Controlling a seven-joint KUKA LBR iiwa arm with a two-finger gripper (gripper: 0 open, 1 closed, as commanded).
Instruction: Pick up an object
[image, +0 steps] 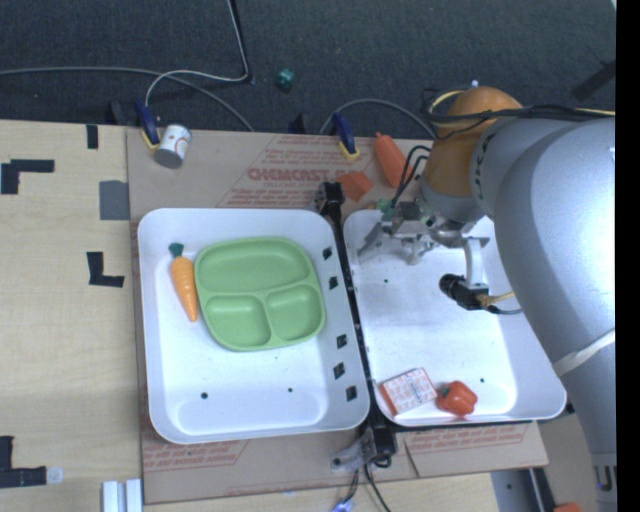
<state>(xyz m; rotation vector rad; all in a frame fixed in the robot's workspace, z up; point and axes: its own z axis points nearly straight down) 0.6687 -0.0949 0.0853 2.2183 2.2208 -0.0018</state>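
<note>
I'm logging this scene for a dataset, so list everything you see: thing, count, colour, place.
bins: two, white, side by side on the bench
divided plate: one, green, left bin
toy carrot: one, orange with green top, left bin, left of the plate
red toy: one, red, right bin, near edge
small packet: one, red and white, right bin, beside the red toy
orange toy: one, on the cardboard behind the right bin
small can: one, silver, behind the left bin
arm: one, grey with orange band, over the right bin
gripper: one, far end of right bin
</note>
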